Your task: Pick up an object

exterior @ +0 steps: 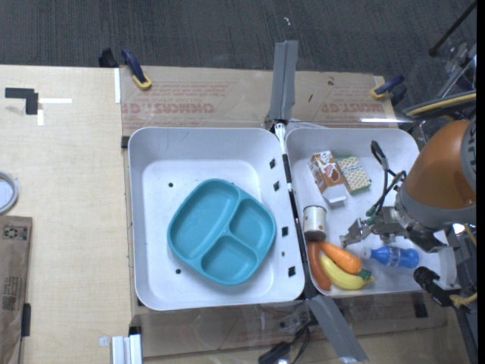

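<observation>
The right bin [345,136] holds several small items. A red-and-white carton [327,173] and a green carton [354,174] lie near its back. A small can [314,219] stands by the left wall. An orange carrot [340,255], a yellow banana [342,274] and a red piece [314,265] lie together at the front. A blue bottle [395,257] lies to their right. My gripper [362,232] hangs low in the right bin, just above and right of the carrot and left of the bottle. I see nothing held in it.
The left bin [138,203] contains a blue divided plate [221,231]. A grey divider post [284,82] rises between the bins at the back. Clamps [136,70] hold cardboard behind the bins. A tape roll [4,193] lies on the bench at the far left.
</observation>
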Controlling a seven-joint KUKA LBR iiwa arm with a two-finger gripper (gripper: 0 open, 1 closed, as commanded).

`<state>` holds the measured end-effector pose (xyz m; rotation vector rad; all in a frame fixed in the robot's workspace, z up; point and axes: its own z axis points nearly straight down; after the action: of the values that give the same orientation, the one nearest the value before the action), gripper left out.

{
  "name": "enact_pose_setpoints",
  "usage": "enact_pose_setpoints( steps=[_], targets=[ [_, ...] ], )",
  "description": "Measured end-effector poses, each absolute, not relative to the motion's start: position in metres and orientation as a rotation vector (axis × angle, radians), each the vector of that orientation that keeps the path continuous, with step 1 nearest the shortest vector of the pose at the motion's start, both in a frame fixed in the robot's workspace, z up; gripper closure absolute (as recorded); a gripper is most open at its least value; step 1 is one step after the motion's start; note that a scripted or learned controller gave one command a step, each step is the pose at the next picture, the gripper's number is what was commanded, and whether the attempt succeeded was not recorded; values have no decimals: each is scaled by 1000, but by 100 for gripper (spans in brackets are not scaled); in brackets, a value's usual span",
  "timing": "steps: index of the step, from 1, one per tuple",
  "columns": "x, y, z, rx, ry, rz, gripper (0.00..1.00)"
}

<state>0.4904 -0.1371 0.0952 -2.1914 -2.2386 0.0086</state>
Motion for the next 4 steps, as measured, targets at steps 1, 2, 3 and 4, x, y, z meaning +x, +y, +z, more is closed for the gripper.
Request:
enact_pose_setpoints(
  steps=[1, 2, 3, 4],
  targets=[
    [490, -138, 102, -2192, -2232, 12, 100],
    [490, -138, 102, -2191, -2234, 12, 0],
    [477, -148, 89, -2235, -2200, 5, 0],
    [477, -148, 95, -2236, -2195, 7, 100]
  ],
)
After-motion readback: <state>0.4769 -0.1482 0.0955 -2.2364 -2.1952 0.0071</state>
